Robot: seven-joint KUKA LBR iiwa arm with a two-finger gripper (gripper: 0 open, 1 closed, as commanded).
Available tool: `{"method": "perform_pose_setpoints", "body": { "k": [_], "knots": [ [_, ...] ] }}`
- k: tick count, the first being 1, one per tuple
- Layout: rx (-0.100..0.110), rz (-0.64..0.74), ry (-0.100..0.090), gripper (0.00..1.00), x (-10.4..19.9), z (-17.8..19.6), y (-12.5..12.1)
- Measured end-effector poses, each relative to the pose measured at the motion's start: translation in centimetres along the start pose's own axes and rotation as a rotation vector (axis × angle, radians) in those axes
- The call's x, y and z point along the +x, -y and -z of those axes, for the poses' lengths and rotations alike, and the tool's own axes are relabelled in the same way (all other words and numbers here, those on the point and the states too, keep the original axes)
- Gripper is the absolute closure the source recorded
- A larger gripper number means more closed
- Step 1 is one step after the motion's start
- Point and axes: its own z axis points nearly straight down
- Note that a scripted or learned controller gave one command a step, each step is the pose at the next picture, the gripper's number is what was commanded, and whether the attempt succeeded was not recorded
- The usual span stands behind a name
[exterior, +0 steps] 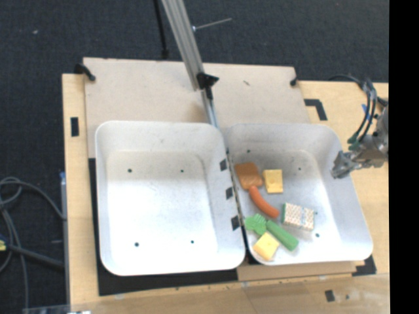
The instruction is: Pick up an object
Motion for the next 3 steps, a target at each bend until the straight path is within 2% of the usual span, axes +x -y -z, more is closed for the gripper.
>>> {"method": "perform_pose_setpoints", "body": {
  "k": [1, 2, 3],
  "knots": [
    [0.005, 0.002, -0.002, 1.00, -0.1, 1.5, -0.1],
    [0.007, 0.002, -0.004, 1.00, 4.7, 1.9, 0.3],
    [0.008, 0.003, -0.004, 1.00, 10.6, 0.5, 0.1]
  ]
}}
